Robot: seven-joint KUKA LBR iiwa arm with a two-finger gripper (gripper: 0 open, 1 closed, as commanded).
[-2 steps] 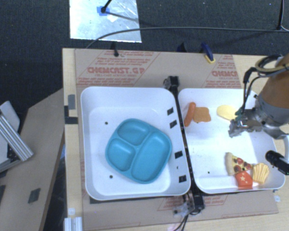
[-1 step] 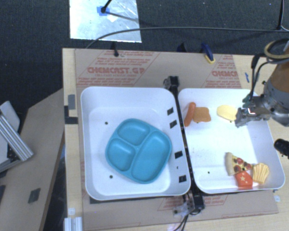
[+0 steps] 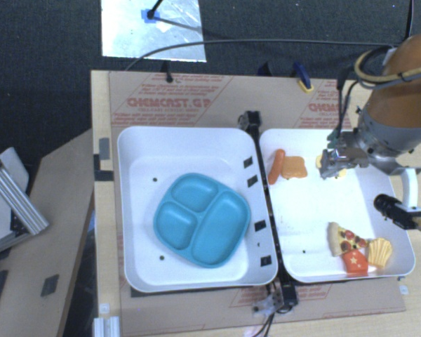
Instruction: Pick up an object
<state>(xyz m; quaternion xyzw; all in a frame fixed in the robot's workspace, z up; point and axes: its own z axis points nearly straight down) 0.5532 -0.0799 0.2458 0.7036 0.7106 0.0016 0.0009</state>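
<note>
Best to steady the arm first, then lower straight down, centre on one piece and close only once level with it. Two bins, one blue plate in the left one. Gripper hanging right of the plate and a little farther back, over a yellowish scrap; grip state impossible to tell. Five toy foods right of the plate as targets: one pizza slice, one yellow shell, one carrot, one orange chunk, one red piece.
</note>
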